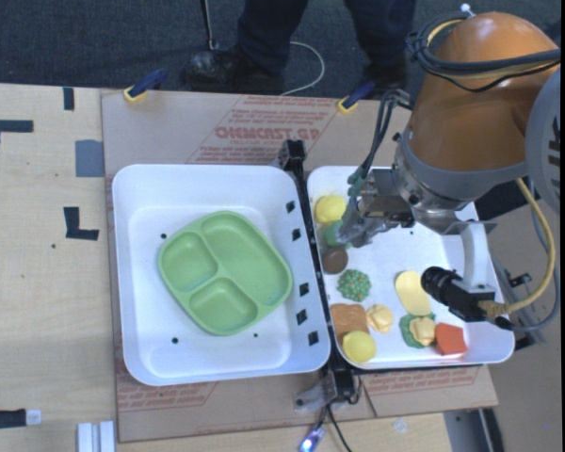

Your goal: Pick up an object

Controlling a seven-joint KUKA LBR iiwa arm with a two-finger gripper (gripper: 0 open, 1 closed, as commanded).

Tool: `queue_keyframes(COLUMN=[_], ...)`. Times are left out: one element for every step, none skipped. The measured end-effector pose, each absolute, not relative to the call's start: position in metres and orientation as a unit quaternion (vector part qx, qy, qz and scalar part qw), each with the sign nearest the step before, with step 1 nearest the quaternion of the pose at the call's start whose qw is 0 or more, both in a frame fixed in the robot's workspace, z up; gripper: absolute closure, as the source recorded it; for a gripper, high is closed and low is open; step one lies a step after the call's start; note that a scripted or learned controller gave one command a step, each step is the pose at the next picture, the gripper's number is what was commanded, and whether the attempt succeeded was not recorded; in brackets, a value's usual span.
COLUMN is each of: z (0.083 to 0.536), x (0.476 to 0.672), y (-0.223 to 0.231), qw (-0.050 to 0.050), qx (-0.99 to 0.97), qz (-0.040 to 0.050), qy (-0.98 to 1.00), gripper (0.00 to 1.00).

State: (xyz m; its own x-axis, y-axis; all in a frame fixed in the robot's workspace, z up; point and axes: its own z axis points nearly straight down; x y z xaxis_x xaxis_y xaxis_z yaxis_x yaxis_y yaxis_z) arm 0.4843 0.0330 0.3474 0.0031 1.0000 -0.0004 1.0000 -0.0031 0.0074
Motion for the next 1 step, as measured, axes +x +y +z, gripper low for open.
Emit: queue_keyframes(z=[0.4211], x=[0.5004], y=[0.1179], qw=[0.002], qx=[0.704], qz=[0.0033], qy=[0.71], gripper=[1.0])
